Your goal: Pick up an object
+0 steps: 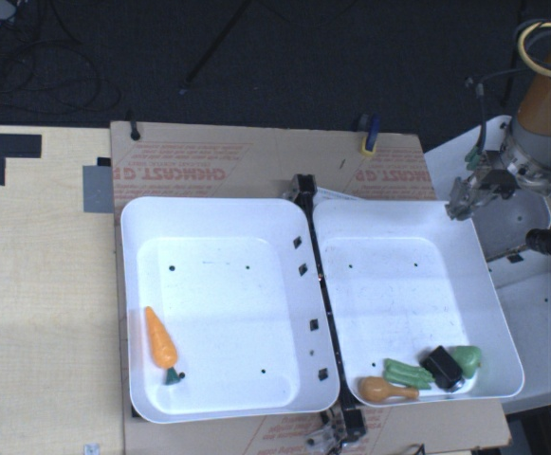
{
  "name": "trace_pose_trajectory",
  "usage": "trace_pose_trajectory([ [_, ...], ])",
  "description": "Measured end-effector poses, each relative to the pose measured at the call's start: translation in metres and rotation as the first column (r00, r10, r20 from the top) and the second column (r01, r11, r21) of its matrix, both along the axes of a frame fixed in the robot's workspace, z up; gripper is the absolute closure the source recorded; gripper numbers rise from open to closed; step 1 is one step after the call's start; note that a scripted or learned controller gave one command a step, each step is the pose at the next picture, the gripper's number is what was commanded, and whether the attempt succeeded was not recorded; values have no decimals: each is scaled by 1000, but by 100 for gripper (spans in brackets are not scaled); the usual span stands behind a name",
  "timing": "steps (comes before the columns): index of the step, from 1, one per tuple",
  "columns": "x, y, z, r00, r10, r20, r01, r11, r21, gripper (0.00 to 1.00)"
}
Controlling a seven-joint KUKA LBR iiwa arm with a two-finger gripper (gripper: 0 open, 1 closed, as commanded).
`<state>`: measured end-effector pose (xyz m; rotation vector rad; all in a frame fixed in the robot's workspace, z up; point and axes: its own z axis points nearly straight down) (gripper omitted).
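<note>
While the arm hangs off the right side of the bench, its gripper sits just outside the far right corner of the right bin, over the pale surface beside that bin rather than over its floor; the fingers point down and to the left, nothing is between them, and from here I cannot tell how far apart they stand; the orange band shows above the wrist at the right edge. Down in the near right corner of the right bin lies a small cluster: a green pod, a black block resting against it, a rounder green piece just beyond the block, and a tan pear-shaped thing touching the near wall, its narrow end pointing right. Across the divider, the left bin holds a toy carrot along its left wall near the near left corner, orange body towards the far side, dark green top towards the near wall; both bins rest on a sheet of cardboard.
</note>
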<state>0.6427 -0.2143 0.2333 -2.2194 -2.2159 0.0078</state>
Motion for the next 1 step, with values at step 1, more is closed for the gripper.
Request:
trace_pose_trajectory([
  [1, 2, 25, 54, 1000, 3, 10, -3, 1000, -1, 100],
])
